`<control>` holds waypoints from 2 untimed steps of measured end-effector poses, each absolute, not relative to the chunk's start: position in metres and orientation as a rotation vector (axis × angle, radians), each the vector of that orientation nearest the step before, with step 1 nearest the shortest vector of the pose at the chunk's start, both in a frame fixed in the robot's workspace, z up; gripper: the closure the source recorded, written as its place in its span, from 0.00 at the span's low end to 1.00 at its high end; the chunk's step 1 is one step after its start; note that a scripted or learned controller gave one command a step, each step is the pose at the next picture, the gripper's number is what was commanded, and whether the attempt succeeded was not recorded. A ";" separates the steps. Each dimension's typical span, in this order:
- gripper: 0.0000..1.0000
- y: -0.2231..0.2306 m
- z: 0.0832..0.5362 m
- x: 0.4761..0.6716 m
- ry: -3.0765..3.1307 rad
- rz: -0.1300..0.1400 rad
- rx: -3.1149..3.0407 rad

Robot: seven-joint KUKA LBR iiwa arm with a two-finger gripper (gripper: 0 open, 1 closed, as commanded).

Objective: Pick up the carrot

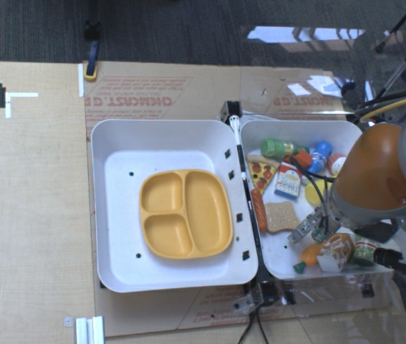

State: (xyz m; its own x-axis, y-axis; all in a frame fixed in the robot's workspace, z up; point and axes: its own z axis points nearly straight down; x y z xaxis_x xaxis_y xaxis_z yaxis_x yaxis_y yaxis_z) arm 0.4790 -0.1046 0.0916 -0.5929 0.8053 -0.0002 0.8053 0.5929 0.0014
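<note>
The carrot (308, 255), orange with a green tip, lies near the front edge of the right bin (278, 264). It points toward the front left, beside a white and orange packet (336, 251). My gripper (307, 228) hangs low in that bin, just behind the carrot and next to a slice of toast (281, 217). The orange band and grey wrist above it hide the bin's right part. Nothing shows in the gripper's grasp.
The right bin also holds a green bottle (278, 147), a blue ball (321, 151), a pizza slice (260, 172), a small carton (287, 183), a sausage (258, 210) and a green can (366, 251). A yellow divided plate (186, 213) sits in the left bin (109, 192).
</note>
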 end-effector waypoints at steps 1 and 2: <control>0.00 -0.105 0.092 0.479 2.802 0.002 1.418; 1.00 -0.106 0.101 0.481 2.796 0.004 1.422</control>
